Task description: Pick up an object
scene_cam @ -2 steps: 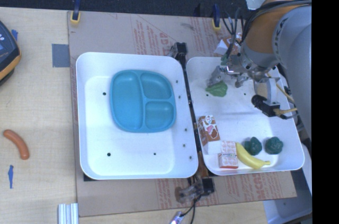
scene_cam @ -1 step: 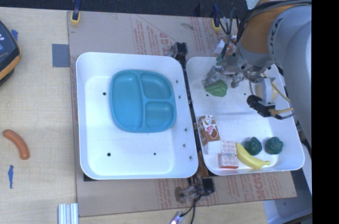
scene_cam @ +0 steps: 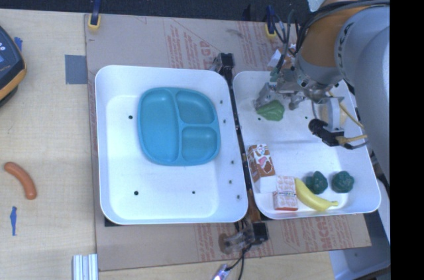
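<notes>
One gripper (scene_cam: 273,94) sits over a green leafy object (scene_cam: 271,111) at the right bin's (scene_cam: 361,206) eleven o'clock; object directly below jaws, grip state indeterminable.

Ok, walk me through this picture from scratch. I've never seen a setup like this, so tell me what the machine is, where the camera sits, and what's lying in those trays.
This is a single camera fixed above a bench, looking down at a slant. The big grey shape with the orange band is a robot arm reaching in from the right. Its tool is down in the right bin, right at a green leafy item; whether it grips that item can't be told from here.

Two shallow white bins sit side by side. The left bin holds a blue divided plate. The right bin also holds a brown packet, a small red and white box, a banana and two dark green pieces. Out on the bench at the left lies a sausage.
</notes>
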`<state>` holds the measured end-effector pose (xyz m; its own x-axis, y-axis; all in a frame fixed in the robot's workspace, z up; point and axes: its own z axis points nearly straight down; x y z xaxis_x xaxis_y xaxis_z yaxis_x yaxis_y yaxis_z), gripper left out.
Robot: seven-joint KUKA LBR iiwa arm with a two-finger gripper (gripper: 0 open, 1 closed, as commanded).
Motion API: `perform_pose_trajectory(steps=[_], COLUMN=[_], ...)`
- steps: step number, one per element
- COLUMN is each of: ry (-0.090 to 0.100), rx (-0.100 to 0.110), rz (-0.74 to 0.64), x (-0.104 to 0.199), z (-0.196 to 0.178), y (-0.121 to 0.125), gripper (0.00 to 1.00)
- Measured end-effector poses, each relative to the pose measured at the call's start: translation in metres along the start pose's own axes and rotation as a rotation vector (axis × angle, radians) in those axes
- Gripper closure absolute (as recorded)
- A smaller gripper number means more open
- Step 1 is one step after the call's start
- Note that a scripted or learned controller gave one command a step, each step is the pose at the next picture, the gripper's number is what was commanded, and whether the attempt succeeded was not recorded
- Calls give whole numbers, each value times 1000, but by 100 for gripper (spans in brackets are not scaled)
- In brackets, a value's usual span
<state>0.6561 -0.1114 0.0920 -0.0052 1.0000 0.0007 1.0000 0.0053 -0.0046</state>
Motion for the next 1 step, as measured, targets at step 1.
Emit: perform_pose_trajectory(steps=[1], ry=[0], rx=[0], rz=[-1], x=[0], z=[0], y=[0], gripper=[0])
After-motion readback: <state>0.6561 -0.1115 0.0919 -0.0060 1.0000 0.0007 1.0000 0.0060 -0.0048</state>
